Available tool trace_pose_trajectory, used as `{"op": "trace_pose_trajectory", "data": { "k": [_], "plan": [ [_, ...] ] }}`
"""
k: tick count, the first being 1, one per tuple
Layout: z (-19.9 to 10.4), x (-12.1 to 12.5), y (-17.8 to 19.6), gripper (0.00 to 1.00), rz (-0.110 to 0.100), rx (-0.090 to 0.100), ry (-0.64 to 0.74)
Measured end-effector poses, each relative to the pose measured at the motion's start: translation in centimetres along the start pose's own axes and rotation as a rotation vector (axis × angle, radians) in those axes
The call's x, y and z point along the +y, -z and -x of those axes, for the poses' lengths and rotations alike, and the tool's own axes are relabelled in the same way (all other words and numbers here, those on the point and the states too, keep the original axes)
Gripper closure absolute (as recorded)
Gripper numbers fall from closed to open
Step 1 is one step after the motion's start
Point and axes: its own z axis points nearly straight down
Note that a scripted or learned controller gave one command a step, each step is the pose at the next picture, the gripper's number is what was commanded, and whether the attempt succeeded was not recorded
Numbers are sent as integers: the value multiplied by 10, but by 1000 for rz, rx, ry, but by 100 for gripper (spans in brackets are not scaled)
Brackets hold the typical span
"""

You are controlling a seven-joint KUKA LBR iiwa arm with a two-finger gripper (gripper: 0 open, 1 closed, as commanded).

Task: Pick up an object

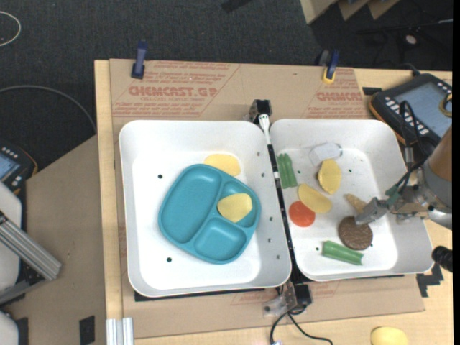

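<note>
Bright, even overhead light; soft shadows, mild glare, slight blur.

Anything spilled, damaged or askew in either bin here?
Nothing looks spilled or broken. The teal divided plate lies at a slant in the left bin, one yellow piece on it and another at its rim. The gripper sits low by the brown disc in the right bin.

Dark carpet floor (108, 20); cardboard-topped bench (215, 85), blue clamps (139, 60) at back edge

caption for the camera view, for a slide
Gripper hovers at a brown disc in the right bin; left bin holds a teal tray.
</note>
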Motion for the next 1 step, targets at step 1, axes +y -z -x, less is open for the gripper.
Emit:
{"op": "trace_pose_trajectory", "data": {
  "k": [1],
  "plan": [
    [12,1,87,0,14,-7,2]
  ]
}}
